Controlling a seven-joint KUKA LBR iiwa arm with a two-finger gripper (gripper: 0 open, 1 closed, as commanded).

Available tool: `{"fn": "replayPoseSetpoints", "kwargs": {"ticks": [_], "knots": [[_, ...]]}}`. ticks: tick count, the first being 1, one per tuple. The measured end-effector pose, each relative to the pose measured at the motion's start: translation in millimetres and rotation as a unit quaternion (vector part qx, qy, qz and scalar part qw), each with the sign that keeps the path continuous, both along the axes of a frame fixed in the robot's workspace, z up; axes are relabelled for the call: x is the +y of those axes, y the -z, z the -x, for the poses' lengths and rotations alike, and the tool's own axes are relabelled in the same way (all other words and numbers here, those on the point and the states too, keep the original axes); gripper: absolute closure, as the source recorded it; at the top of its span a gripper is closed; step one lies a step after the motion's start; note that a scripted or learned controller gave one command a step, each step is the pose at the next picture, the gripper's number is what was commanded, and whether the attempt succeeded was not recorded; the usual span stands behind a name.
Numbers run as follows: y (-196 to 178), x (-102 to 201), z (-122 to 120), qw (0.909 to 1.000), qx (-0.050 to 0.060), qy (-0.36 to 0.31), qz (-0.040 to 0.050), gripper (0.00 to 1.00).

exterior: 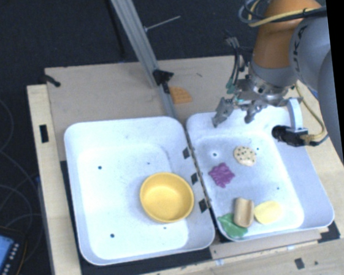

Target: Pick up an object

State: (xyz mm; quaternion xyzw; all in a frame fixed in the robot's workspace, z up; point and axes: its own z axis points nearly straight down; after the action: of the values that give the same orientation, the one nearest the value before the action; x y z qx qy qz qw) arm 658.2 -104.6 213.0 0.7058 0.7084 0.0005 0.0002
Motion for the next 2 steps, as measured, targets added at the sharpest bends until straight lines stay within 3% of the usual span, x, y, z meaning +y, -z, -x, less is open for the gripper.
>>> {"fn": "replayPoseSetpoints", "kwargs": {"ticks": [1,2], "knots": [[0.0,-0.2,0.0,1.0,0.0,0.0,0.0003,0.0],[46.1,3.9,6.2,1.0,0.002,0.001,0.0017,0.0]]}}
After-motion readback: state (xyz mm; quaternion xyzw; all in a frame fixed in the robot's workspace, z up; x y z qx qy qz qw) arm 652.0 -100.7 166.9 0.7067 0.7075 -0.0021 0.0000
